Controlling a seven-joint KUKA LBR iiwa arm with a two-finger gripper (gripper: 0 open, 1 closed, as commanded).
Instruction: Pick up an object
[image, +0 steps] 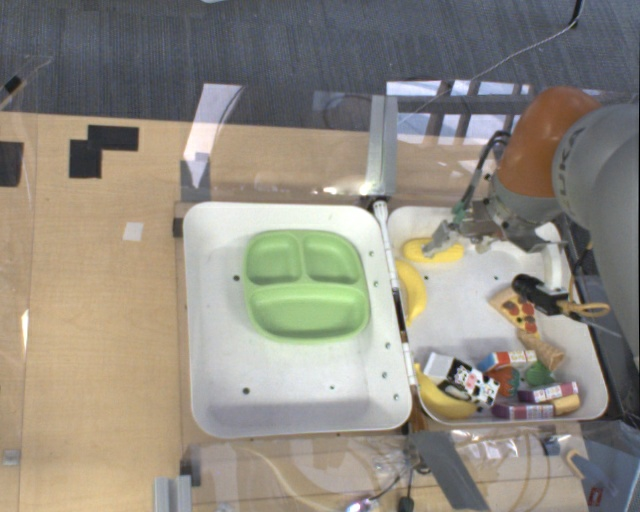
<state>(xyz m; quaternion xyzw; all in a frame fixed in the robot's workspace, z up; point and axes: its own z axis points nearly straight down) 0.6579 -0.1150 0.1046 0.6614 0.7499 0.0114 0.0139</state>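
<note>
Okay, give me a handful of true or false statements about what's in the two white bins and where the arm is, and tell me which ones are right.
1. The green divided plate lies in the left bin. True.
2. The gripper is over the left bin. False: it is at the far end of the right bin, by a yellow object.
3. A banana lies in the near corner of the right bin. True.
4. The green divided plate holds toy food. False: its compartments look bare.
5. A pizza slice toy lies in the right bin. True.
6. The small boxes are stacked in the left bin. False: they lie at the right bin's near end.
</note>
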